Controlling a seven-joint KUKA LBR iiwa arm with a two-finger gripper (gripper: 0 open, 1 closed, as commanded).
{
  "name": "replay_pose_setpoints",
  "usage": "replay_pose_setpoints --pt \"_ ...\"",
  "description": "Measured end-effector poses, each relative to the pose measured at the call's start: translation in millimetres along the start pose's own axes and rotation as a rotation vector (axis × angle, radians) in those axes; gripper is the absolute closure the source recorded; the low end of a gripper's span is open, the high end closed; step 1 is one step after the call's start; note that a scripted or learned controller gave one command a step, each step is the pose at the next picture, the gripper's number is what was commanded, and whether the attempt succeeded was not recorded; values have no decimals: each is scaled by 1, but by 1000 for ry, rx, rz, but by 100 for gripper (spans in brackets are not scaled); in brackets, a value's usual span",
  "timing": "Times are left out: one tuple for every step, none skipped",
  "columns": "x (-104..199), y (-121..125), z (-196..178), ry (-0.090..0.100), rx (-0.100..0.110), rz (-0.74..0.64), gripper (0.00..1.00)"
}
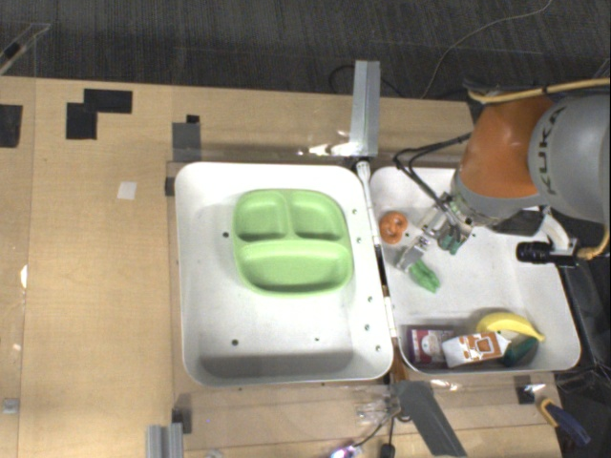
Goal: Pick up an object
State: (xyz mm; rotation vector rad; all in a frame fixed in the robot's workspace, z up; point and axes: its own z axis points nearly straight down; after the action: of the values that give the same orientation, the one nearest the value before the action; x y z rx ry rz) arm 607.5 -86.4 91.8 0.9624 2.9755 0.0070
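You have a divided plate (pixel 290 239) in the left bin (pixel 200 351); the right bin (pixel 563 346) holds a banana (pixel 508 325) and carton (pixel 475 349) along its near wall.

Green divided plate (pixel 290 238) lies in the left bin (pixel 205 351)

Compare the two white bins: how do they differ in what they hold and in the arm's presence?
The left bin holds one green divided plate; the right bin holds several small things, among them a banana and a small orange item. The end effector hangs over the right bin, not the left. Both are shallow and white.
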Motion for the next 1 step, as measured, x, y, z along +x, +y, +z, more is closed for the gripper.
replay_pose_setpoints --pt "-5 -19 0 0 -3 132 0"
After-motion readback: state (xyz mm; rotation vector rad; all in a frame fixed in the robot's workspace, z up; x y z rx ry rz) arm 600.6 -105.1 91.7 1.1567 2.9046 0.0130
